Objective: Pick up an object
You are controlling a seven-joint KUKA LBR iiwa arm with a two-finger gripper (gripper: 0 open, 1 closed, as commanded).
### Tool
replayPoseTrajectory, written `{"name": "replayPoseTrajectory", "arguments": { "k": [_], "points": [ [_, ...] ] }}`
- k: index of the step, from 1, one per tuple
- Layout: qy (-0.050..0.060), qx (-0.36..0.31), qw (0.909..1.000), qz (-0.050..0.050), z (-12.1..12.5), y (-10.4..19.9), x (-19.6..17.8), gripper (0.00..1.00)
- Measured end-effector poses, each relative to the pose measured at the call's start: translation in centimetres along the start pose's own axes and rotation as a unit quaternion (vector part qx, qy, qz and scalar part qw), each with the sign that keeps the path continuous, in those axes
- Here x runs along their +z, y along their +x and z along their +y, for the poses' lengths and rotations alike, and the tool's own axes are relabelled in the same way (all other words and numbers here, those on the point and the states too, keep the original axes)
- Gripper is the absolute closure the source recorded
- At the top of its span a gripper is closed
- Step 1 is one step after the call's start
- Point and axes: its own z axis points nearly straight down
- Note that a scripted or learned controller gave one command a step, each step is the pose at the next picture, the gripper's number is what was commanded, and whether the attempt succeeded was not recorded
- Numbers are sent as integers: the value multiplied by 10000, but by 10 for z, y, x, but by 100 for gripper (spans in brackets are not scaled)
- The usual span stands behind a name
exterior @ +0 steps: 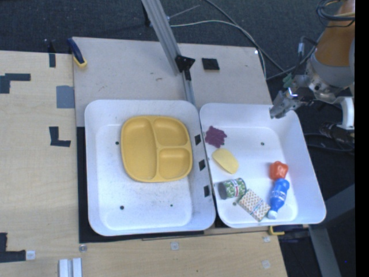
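While the gripper [280, 109] hangs over the right white bin's [300, 136] far rim, we can't tell its jaws; purple toy [215, 135], yellow wedge [225, 160], orange piece [278, 169] lie below.

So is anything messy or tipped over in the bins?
A little. In the right bin, the blue bottle and the small can lie on their sides rather than standing. The yellow divided plate sits flat in the left bin. Nothing looks spilled or broken.
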Motion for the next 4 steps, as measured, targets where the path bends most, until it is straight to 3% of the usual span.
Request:
{"name": "replayPoseTrajectory", "arguments": {
  "k": [3,4],
  "points": [
    [36,-18,10000,11,-15,146,10,100],
    [44,-21,10000,13,-33,199,18,100]
  ]
}}
